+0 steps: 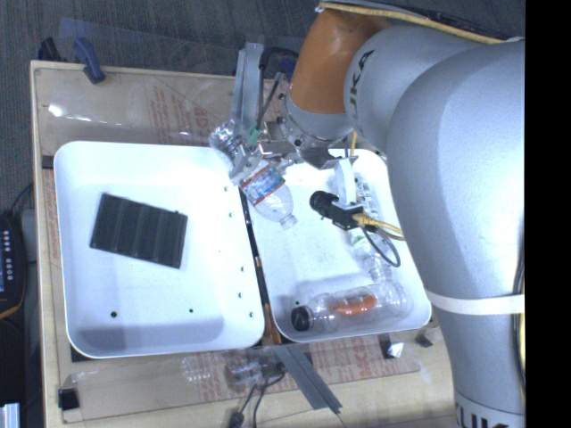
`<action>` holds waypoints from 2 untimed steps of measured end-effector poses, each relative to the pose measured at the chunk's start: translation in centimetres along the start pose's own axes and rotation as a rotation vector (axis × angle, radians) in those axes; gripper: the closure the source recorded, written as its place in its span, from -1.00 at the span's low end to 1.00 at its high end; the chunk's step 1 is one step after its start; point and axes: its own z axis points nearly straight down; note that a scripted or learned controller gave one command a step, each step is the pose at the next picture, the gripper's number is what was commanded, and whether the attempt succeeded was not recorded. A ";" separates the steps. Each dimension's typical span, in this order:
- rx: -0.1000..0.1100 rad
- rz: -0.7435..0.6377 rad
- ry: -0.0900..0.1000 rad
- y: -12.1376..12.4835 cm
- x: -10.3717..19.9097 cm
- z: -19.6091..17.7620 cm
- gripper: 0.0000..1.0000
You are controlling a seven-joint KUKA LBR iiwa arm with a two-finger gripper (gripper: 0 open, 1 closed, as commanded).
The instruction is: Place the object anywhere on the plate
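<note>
The arm is leaning in over the right bin (pixel 290 328), and its gripper (pixel 245 163) is hanging right at the far end of the rim the two bins share. A small clear plastic bottle (pixel 270 196) with a red-and-blue label is sitting tilted just under it, cap end pointing down into the right bin. It looks pinched at its upper end between the fingers, though the glare is making that hard to swear to.

To my eye the bottle is light, thin-walled and slick, likely to dent or twist out under a squeeze. The labelled middle seems the safest place to grip.

The dark ribbed plate (pixel 139 230) is lying flat in the left bin (pixel 76 163), towards its left side, well apart from the bottle.
</note>
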 end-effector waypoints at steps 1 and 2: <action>-0.003 0.022 0.001 2.3 6.8 -5.2 1.00; -0.002 0.051 0.001 2.5 12.8 -8.3 1.00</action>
